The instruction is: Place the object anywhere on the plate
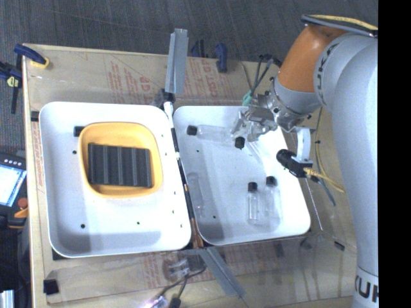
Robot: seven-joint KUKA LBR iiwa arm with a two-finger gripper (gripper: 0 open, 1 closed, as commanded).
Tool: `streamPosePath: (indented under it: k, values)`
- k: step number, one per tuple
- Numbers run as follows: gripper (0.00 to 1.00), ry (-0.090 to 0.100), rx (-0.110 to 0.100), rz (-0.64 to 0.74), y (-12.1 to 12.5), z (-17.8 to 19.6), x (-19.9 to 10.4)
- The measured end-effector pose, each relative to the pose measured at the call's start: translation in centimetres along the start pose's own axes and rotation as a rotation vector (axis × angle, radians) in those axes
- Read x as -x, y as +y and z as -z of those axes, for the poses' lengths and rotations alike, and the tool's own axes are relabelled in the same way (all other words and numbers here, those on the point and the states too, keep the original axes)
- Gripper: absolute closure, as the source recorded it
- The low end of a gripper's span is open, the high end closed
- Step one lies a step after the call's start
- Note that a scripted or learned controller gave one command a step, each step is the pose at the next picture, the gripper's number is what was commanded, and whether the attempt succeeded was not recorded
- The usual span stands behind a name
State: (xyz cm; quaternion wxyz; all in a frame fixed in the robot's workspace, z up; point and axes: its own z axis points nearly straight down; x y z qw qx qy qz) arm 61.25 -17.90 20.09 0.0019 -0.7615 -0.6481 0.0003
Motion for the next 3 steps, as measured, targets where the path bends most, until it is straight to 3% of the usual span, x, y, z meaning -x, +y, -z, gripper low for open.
streamPosePath:
  k: [1, 2, 3]
  values:
    - [1.00, -0.002, -0.002, 0.136, 0.1, 0.6, -6.4]
    - [1.00, -0.002, -0.004, 0.281, -1.6, 0.0, -16.3]
    - [0.00, -0.003, -0.003, 0.280, -1.6, 0.0, -16.3]
